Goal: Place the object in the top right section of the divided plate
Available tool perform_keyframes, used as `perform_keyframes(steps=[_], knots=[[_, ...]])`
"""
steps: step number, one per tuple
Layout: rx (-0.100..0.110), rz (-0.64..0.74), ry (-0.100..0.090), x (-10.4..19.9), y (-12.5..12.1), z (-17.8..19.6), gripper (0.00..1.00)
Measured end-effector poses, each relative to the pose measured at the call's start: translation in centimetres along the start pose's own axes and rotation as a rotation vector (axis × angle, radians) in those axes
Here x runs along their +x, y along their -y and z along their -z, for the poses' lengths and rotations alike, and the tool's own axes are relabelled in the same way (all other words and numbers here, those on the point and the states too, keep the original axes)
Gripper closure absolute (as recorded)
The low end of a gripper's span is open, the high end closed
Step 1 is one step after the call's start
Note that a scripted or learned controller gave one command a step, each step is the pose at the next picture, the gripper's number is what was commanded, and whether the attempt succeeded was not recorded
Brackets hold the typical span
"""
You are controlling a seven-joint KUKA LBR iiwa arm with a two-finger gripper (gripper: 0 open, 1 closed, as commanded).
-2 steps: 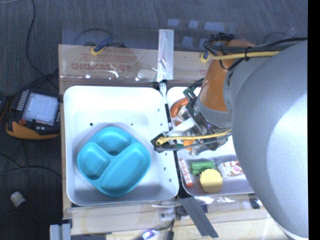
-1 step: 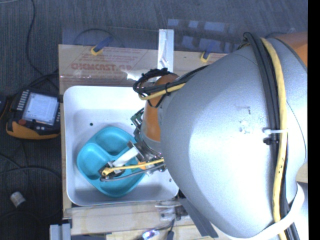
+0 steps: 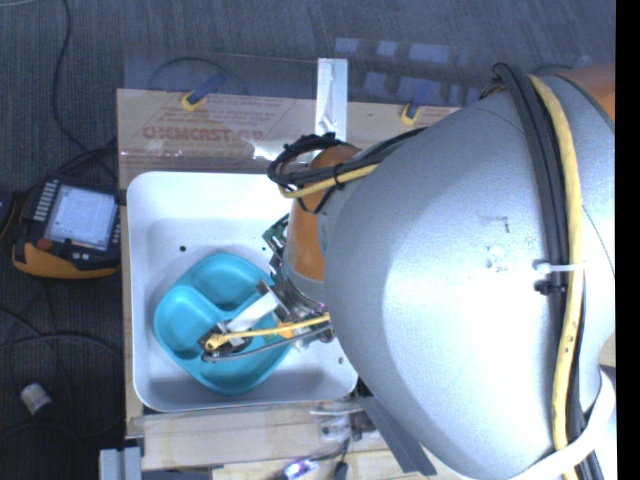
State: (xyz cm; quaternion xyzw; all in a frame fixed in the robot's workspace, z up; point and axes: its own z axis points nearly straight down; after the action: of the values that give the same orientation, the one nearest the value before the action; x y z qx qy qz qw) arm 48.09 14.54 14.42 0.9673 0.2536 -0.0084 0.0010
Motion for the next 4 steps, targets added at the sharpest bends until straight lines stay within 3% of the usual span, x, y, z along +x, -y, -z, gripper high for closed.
perform_keyframes(steps=[1, 2, 3, 4], knots=[[-0.004, 0.253, -0.009, -3.5, -6.6, 3.7, 1.0], [-0.011, 0.148, -0.034, 0.9, -0.3, -4.9, 1.0], [-0.007, 0.267, -0.032, 5.9, -4.7, -4.8, 1.0], [-0.018, 0.309, -0.048, 3.8, -4.3, -4.7, 1.0]])
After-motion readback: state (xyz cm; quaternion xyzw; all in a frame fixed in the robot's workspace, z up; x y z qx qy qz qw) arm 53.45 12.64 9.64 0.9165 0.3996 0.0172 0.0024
